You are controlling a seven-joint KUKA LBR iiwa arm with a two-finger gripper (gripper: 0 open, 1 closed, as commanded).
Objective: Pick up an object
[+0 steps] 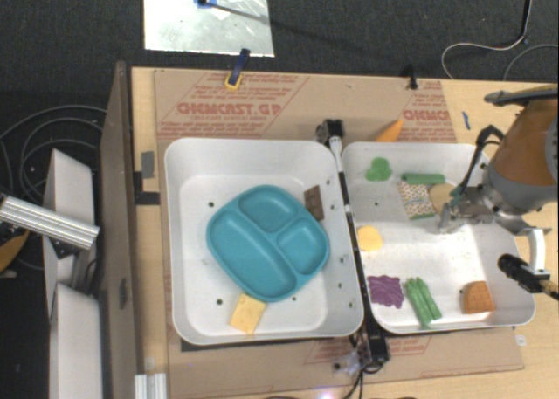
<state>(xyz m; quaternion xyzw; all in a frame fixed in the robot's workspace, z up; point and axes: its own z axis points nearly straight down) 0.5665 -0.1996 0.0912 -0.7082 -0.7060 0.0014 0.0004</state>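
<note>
The right bin [489, 253] holds several small objects. At its back lie a green leafy piece [378, 169], a flat green bar [423, 179] and a speckled square pad [417, 200]. A yellow round piece [369, 238] lies by the left wall. Near the front are a purple bunch [384, 291], a green pod [423, 298] and an orange-brown bun [476, 297]. My gripper [451, 215] is low in the right bin, just right of the speckled pad. No object shows in its grasp.
The left bin [188, 214] holds a teal divided plate [267, 241], a yellow block [247, 313] and a small brown piece [314, 202]. The arm [524, 166] covers the right bin's back right corner. An orange piece [389, 131] lies on the cardboard behind the bins.
</note>
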